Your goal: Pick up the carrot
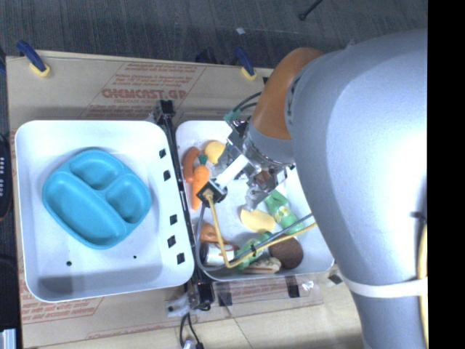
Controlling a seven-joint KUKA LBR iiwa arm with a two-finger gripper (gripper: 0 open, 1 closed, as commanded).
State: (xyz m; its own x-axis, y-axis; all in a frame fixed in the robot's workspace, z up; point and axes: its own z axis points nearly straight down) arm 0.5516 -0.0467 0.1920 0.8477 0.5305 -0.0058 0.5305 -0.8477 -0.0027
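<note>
Carrot (195,174) lies along the right bin's (231,224) left wall, just left of the gripper (259,187) in your view. You can't tell whether the gripper is open or closed.

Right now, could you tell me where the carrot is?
In the camera view, the carrot lies in the right bin, along its left wall toward the upper corner, just below-left of a pale yellow item.
</note>
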